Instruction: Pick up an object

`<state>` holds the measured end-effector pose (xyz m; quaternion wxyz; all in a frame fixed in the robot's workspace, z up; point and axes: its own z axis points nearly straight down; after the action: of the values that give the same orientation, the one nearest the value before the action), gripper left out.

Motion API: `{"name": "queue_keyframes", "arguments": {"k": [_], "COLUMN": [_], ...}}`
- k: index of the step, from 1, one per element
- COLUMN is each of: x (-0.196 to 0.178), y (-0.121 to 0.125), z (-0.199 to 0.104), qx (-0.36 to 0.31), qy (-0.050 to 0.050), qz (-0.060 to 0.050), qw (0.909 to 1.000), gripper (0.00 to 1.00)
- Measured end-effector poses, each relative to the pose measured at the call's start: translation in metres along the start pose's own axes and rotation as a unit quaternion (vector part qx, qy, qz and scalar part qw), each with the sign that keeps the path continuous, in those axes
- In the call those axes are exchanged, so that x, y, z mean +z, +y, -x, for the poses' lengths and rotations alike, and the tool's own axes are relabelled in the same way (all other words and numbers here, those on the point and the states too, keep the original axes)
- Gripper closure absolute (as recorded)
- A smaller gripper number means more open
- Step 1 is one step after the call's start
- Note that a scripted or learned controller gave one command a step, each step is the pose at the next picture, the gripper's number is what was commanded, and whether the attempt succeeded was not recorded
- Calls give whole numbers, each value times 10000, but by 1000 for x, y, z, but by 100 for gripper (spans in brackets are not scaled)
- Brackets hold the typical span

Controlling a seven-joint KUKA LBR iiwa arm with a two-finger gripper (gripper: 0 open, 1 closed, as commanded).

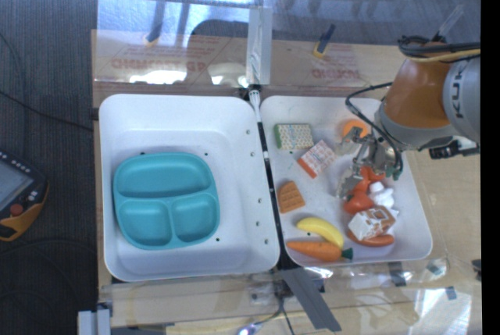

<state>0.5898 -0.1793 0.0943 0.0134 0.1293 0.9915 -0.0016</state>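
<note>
In the right bin [418, 244] the toys lie in a loose scatter, and the gripper [366, 169] reaches down among the ones on its right side. Its metal parts sit over a red-orange clump [359, 197] with white bits beside it; what that clump is made of is hard to make out, and whether the gripper is wide, narrow or holding anything there cannot be told, since the wrist and the clutter hide it. Just below lies a white and orange carton [370, 224] on top of a red piece [376, 240] that shows as a strip. An orange round thing [351, 127] is half covered by the gripper's upper parts.

Further left in the same bin sit a green-checked block [293, 136], a pink and white packet [316, 158], a brown waffle-like slice [290, 197], a banana [320, 229] and a carrot [318, 251], all apart from the gripper. The arm [422, 103], with its orange band, is cut off at the right edge. The left bin [180, 111] bears a teal divided tray [165, 199].
</note>
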Motion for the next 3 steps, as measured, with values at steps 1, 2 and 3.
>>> {"name": "queue_keyframes", "arguments": {"k": [1, 2, 3], "x": [2, -6, -85], "y": [-24, -22, 29], "z": [-85, -84, -106], "qx": [826, 805, 1192], "qy": [58, 64, 138], "qz": [7, 6, -20], "qw": [9966, 9967, 9928], "gripper": [0, 100, 100]}}
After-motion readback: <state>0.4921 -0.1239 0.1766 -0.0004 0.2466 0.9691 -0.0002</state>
